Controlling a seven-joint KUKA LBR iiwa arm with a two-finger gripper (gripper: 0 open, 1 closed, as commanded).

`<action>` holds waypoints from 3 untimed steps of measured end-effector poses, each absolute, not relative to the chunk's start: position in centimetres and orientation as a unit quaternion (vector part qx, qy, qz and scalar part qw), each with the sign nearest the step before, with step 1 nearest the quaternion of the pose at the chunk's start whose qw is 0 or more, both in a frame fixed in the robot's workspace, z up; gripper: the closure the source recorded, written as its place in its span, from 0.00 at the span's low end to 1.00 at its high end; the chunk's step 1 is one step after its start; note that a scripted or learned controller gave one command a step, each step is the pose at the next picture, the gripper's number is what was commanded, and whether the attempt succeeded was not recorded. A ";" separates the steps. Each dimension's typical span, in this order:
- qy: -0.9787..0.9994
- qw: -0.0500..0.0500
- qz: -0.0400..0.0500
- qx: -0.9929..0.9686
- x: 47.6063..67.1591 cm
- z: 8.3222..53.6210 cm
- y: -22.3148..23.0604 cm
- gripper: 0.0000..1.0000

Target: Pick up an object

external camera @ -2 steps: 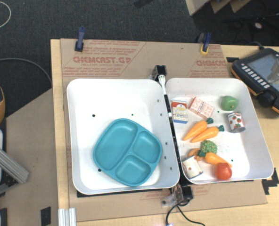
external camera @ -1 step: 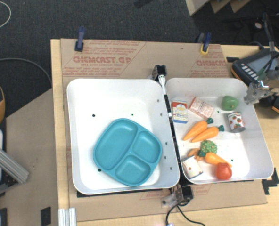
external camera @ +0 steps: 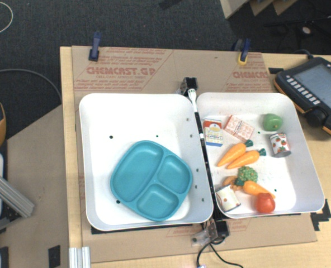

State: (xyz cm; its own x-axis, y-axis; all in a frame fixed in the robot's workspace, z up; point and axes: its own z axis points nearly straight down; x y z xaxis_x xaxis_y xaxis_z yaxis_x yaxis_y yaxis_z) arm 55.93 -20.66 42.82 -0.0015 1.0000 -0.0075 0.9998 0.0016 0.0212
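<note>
Toys crowd the right bin [external camera: 299,144]: two carrots [external camera: 239,156], green apple [external camera: 272,121], tomato [external camera: 265,204], broccoli [external camera: 246,175], small cartons [external camera: 213,132], a can [external camera: 279,144]. Left bin [external camera: 98,127] holds a teal divided plate [external camera: 151,180]. Finger state: cannot tell.

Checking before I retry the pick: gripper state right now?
Gripper: not in frame, so state cannot be told. Nothing lifted: carrots, green apple and tomato lie in the right bin.
</note>
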 end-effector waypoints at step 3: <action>0.709 -0.002 0.000 0.705 66.6 7.5 -20.1 1.00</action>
State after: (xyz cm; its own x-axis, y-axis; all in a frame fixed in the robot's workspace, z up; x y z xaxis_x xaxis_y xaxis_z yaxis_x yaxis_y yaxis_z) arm 66.63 -20.14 7.55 -0.0046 1.0000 0.0023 1.0000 0.0046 -0.0033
